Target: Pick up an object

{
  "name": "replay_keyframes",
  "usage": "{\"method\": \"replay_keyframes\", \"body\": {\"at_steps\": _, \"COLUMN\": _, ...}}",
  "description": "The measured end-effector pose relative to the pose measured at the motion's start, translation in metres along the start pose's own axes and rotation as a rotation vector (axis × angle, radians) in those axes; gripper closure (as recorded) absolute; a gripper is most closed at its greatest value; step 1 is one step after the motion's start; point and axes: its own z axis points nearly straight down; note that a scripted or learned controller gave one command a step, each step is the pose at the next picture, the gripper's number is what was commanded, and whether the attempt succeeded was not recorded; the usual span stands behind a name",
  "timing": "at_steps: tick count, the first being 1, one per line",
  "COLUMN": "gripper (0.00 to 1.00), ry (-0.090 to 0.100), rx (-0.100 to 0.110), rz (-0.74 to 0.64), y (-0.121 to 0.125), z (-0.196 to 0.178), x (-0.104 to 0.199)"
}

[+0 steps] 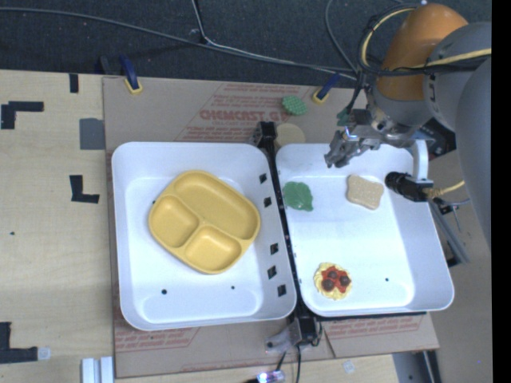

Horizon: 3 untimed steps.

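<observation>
The right bin (399, 246) holds three small items. A green leafy piece (299, 195) lies near its left wall, a tan bread slice (365, 191) sits toward the back right, and a small pizza-like piece with red toppings (333, 281) rests near the front. My gripper (340, 153) hangs over the back of the right bin, up and to the left of the bread slice and right of the green piece. Nothing shows between its fingers.
A yellow divided plate (204, 221) fills the middle of the left bin (136, 294). Another green piece (294, 104) and a pale round item (291, 132) lie on the cardboard behind the bins. Cables run across the dark floor at the back.
</observation>
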Motion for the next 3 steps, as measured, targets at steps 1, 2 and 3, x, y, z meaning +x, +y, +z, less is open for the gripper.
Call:
{"method": "replay_keyframes", "body": {"at_steps": 1, "gripper": 1.0, "ry": -0.001, "rx": -0.002, "rz": 0.0, "y": 0.001, "z": -0.05, "x": 0.0}}
{"method": "replay_keyframes", "body": {"at_steps": 2, "gripper": 1.0, "ry": 0.0, "rx": 0.006, "rz": -0.001, "y": -0.023, "z": -0.05, "x": 0.041}}
{"method": "replay_keyframes", "body": {"at_steps": 3, "gripper": 1.0, "ry": 0.001, "rx": 0.006, "rz": -0.004, "y": -0.039, "z": -0.046, "x": 0.102}}
